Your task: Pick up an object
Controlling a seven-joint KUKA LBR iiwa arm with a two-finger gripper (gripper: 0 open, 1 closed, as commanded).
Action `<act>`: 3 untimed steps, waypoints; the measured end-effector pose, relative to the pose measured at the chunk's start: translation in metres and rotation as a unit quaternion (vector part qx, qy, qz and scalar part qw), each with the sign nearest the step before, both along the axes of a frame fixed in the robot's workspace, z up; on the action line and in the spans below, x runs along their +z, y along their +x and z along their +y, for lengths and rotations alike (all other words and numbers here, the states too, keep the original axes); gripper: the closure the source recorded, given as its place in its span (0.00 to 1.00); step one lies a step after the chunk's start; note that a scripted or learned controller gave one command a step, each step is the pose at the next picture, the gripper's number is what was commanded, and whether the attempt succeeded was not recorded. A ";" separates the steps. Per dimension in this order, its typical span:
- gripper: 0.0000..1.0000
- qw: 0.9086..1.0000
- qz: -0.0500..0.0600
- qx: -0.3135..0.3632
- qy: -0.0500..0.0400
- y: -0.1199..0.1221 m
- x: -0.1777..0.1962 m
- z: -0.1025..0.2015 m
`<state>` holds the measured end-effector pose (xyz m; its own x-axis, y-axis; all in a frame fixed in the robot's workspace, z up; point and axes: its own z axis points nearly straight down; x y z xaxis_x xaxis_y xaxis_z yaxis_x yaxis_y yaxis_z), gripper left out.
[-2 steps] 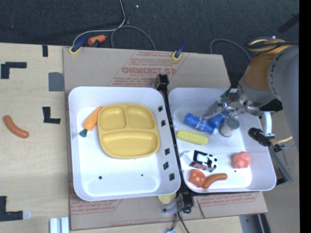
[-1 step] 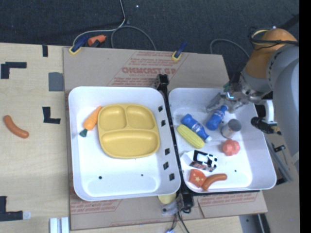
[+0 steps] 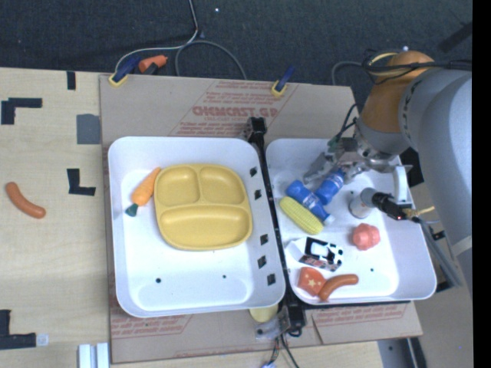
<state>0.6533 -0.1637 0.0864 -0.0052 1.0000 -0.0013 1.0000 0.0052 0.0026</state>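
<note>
My gripper (image 3: 334, 167) hangs low over the far part of the right bin (image 3: 406, 278), just above a blue bottle (image 3: 331, 185). I cannot make out whether it touches the bottle. A second blue piece (image 3: 302, 194) lies to the bottle's left, against a yellow corn cob (image 3: 301, 215). Nearer the front lie a pink ball-like toy (image 3: 366, 236), a black-and-white toy (image 3: 322, 252), a red tomato (image 3: 310, 280) and an orange sausage (image 3: 338, 284).
The left bin (image 3: 123, 159) holds a yellow divided plate (image 3: 203, 205) and a carrot (image 3: 143, 188) beside it. Another sausage (image 3: 24, 200) lies on the bench far left. The arm's grey body (image 3: 445, 129) looms over the right bin's far right corner.
</note>
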 end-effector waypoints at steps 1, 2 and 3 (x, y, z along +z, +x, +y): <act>1.00 1.000 -0.001 -0.001 -0.001 0.000 0.010 -0.003; 0.00 1.000 -0.001 -0.001 -0.001 0.000 0.010 -0.003; 0.00 1.000 0.005 -0.004 0.001 -0.073 0.005 -0.020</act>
